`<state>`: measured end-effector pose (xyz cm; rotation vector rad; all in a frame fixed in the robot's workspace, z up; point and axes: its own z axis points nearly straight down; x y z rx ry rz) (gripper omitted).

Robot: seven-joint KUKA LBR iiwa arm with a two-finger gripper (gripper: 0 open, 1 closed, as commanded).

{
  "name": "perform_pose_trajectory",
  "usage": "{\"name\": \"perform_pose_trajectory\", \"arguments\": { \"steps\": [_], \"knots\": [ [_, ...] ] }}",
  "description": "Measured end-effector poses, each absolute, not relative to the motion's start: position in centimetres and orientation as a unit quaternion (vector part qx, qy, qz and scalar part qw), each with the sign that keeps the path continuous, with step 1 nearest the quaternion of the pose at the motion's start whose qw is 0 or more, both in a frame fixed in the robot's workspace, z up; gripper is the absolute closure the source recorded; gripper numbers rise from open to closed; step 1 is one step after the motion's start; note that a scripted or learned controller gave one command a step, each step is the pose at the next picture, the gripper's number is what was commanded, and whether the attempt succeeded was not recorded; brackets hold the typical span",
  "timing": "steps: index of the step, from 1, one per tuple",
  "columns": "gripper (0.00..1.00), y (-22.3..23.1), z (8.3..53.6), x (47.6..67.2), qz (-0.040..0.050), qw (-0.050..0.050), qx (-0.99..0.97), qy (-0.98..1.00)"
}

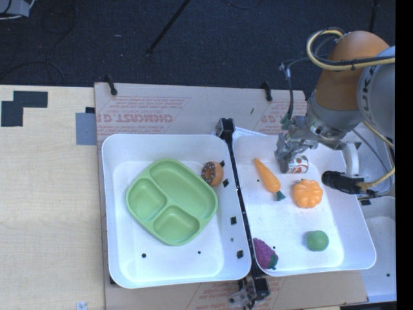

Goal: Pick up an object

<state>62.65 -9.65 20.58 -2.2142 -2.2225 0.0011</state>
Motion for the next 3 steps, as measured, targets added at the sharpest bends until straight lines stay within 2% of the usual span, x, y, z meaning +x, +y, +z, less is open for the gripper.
{"name": "perform_pose_trajectory", "arguments": {
  "steps": [1, 3],
  "knots": [
    [1.0, -3.7, 20.2, 63.0, 0.0004, 0.002, -0.705, -0.709],
    [1.0, 6.9, 22.7, 61.4, 0.0005, 0.002, -0.705, -0.709]
  ]
}}
